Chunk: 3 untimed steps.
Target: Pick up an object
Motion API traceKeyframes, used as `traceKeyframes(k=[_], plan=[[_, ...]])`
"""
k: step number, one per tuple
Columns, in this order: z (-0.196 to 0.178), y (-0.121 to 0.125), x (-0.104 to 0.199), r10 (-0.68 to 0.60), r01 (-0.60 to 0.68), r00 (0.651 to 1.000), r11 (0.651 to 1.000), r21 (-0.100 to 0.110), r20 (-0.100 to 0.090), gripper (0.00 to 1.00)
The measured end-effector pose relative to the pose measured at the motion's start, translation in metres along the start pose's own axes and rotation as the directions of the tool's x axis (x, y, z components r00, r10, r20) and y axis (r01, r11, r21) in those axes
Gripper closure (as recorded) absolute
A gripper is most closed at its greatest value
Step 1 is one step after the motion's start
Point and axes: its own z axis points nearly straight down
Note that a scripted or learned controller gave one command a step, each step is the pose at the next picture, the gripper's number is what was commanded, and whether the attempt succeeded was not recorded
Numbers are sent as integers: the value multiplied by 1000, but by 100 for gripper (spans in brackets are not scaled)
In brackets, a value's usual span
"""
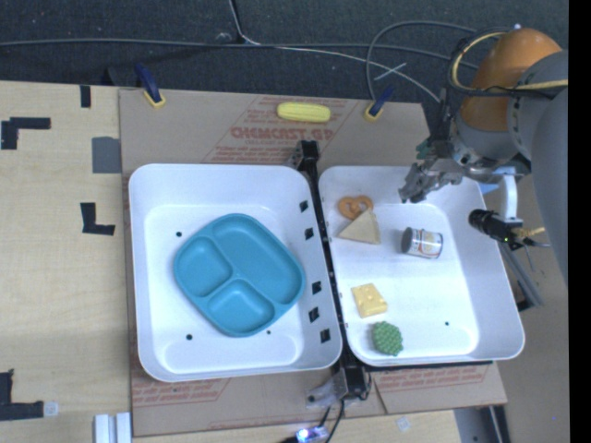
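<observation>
So we're still in the approach step here, as far as we can judge. The gripper hangs over the back right part of the right bin, and we don't see anything in it. Whether it's spread or closed, we honestly can't tell from this angle, it's just a dark blob at the end of the wrist.

Candidates are all in that right bin: a small can lying on its side just below the gripper, a pretzel touching a pale wedge near the divider, a yellow cheese block further forward, and a green bumpy thing near the front wall. The left bin holds a blue divided plate, and a yellow banana-like toy sits on the cardboard behind the bins.

Our guess is the can is the nearest target. Next move calls for dropping down and lining up across its narrow side, since it'll probably roll if nudged off-centre.
</observation>
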Motion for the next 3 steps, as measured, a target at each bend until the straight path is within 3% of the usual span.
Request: traceKeyframes(k=[3], plan=[[-153,-10,10,1,-1,1000,1000,0,1,100]])
